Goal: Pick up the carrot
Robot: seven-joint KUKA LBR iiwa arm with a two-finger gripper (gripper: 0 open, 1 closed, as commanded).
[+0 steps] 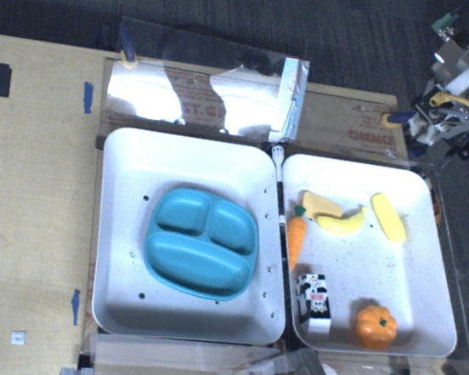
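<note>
A pale wooden bench (pixel 24 223) on dark carpet carries two shallow white bins side by side, with a shiny clear panel (pixel 204 93) standing behind the left one. The carrot (pixel 295 238) lies in the right bin (pixel 440 287), tight against its left wall near the middle of that edge, a short orange taper with a green stub at the far end, pointing roughly along the wall. Just beside its top, close or touching, is a yellow banana (pixel 332 216); toward the near edge of the same wall stands a small black-and-white milk carton (pixel 314 302), and a little orange pumpkin (pixel 376 324) sits close to the near right corner, with a yellow corn-like piece (pixel 388 217) by the far right corner. The left bin (pixel 120 210) holds a blue divided plate (pixel 202 242). The gripper (pixel 451 104) hangs beyond the far right corner of the right bin, well apart from the carrot, and whether it is clenched or released cannot be told from this angle. The likely trouble is the wall: a finger coming down on that side could strike the rim or the seam between bins, or the grasp could catch the banana instead, and the smooth tapered body may well slip out.
</note>
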